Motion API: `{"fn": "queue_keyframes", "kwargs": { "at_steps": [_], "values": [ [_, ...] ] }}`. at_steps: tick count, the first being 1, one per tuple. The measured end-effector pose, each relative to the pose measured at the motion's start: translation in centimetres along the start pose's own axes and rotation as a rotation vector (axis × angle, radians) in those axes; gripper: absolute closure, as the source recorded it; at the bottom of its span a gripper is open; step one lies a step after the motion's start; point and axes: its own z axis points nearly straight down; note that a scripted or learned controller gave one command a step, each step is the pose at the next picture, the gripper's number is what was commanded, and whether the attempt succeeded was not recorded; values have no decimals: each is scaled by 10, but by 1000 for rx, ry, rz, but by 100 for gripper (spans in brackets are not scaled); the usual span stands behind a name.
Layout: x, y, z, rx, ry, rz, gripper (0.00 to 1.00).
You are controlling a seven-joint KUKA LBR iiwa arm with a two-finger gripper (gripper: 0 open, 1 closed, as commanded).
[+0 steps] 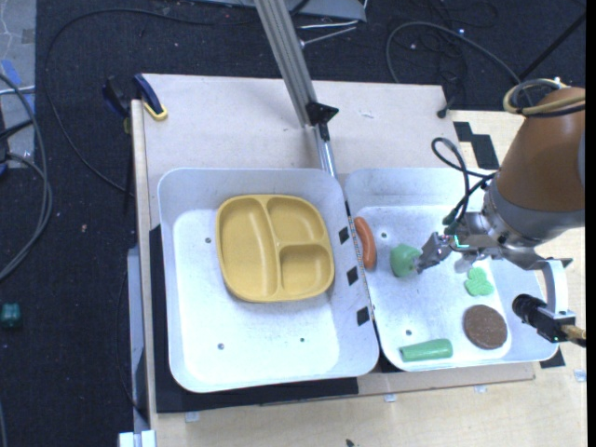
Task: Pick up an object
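We see a light wooden bench (242, 128) carrying two white bins side by side, edges touching in the middle. Left bin (186, 324) sits toward the bench's left half, right bin (391, 189) toward its right. A dark mat (160, 380) shows under the left bin's left and near edges. A blue-yellow clamp (149, 98) grips the bench's far left corner. Black tape strips (477, 141) lie on the bench past the right bin's far right corner.
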Motion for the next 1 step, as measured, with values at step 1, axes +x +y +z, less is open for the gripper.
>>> {"fn": "queue_keyframes", "kwargs": {
  "at_steps": [1],
  "values": [
    [0,0,0,-1,0,0,0]
  ]
}}
